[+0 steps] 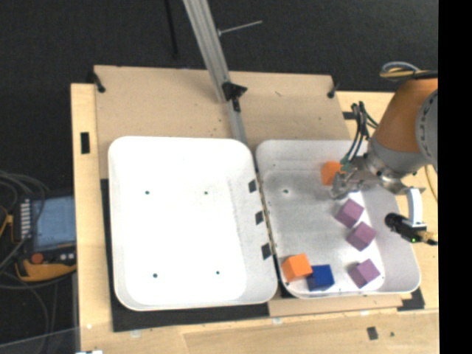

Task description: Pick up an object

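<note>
Reaching for the far orange block

Standing at the front edge of the bench, nearest to me in the right bin [413, 275] sit an orange cube [297, 266] and a blue cube [321, 277], touching side by side against the front wall, with a purple cube [363, 272] a little to their right. Further in, two more purple cubes [355, 224] lie one behind the other near the middle. Beyond those, at the bin's far side, the gripper [341, 185] hangs low just beside a second orange block [331, 172], which looks to be its target. Whether the pincer is open or closed I cannot tell from this angle; nothing clearly sits between its tips. The left bin [118, 220] lies well apart from the arm. My guess is the approach step is in hand; next it must straddle the block squarely, close, then lift
</note>
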`<action>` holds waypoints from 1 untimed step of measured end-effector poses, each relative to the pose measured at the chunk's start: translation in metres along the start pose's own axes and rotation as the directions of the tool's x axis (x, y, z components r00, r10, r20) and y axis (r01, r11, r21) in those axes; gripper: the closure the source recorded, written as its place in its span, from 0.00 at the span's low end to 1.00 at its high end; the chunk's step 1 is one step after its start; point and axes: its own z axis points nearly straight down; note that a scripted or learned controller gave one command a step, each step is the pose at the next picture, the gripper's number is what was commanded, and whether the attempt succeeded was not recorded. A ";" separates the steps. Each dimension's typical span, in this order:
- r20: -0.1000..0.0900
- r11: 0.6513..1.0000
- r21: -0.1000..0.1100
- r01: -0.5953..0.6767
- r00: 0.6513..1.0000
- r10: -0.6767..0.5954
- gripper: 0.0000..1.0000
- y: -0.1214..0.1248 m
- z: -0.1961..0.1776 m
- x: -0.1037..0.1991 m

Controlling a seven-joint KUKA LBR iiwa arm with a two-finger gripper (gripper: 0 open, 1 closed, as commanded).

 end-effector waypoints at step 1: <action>0.001 1.000 -0.003 0.008 1.000 -0.008 1.00 0.010 -0.062 0.000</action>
